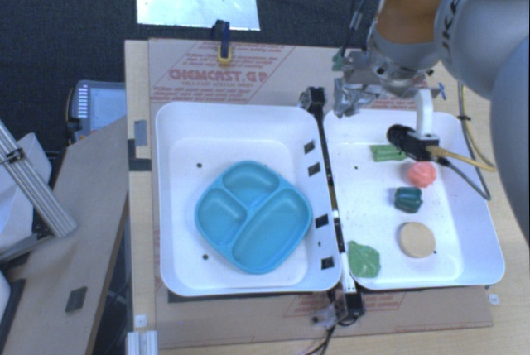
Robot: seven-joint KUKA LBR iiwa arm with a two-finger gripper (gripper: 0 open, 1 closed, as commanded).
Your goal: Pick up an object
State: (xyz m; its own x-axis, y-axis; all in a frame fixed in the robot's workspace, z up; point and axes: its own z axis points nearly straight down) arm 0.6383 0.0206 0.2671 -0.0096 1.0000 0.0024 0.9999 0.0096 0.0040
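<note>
Gripper (348, 103) above right bin (464, 250), at its far left corner; open or closed, cannot tell. In right bin: green strip (385, 152), pink ball (422, 174), teal pepper (407, 198), tan disc (416, 239) toward middle; green leaf (363, 259) at near left corner. Blue divided plate (252, 215) in left bin (186, 138), beside right bin.

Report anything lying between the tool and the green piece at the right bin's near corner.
Nothing visible. The tool hangs over the right bin's far edge; only bare floor lies between it and the green piece.

Red-lettered cardboard sheet (265, 64), yellow clamp (224, 51) on its far edge.
</note>
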